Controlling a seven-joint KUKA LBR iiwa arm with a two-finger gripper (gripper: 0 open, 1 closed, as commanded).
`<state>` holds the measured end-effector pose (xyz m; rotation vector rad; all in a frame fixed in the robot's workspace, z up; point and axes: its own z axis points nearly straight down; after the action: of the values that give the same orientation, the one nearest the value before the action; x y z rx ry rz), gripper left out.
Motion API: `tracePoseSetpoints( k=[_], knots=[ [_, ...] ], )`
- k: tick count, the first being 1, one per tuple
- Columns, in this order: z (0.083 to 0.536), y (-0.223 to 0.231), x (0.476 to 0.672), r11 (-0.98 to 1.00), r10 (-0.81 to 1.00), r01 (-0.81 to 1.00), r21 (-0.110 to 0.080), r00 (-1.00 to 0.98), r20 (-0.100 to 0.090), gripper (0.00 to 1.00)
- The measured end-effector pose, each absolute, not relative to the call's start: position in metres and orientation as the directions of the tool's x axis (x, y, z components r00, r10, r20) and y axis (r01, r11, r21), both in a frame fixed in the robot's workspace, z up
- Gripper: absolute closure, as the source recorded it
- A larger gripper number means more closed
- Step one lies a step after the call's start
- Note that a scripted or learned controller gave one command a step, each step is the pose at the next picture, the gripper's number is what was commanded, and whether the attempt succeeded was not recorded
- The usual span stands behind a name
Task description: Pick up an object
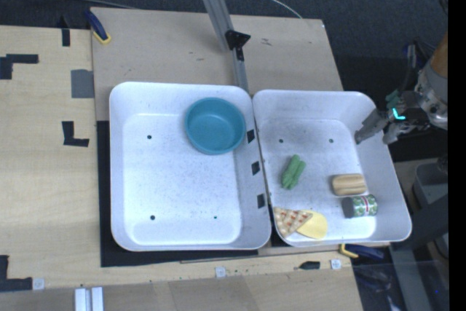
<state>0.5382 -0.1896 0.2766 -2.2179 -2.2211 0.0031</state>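
Note:
The right bin (313, 109) holds a green pod-shaped toy (293, 172) near its middle, a tan bread-like block (348, 184) to the right, a small grey and green can (360, 206) lying just below it, and a yellow pizza slice (301, 222) at the front left. A blue bowl (215, 125) sits at the back right of the left bin (145, 178). My gripper (377, 130) hangs over the right bin's right rim, its two dark fingers spread apart with nothing between them. It is above and to the right of the bread block.
A slanted metal pole (218, 7) crosses the back of the bench down to the gap between the bins. Black clips (256, 167) line the divide between the bins. The bench edge falls away just right of the right bin.

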Motion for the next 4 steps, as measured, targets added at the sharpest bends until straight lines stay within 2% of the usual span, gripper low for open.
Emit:
tracePoseSetpoints(
  k=[1,2,4],
  knots=[
    [0.277,-0.19,0.539,0.002,1.0,1.0,-0.002,-0.002,0.0,0.0],
    [0.226,-0.187,0.548,0.002,1.0,1.0,-0.005,-0.002,0.0,0.0],
    [0.137,-0.191,0.548,0.001,1.0,1.0,-0.006,-0.001,0.0,0.0]
  ],
)
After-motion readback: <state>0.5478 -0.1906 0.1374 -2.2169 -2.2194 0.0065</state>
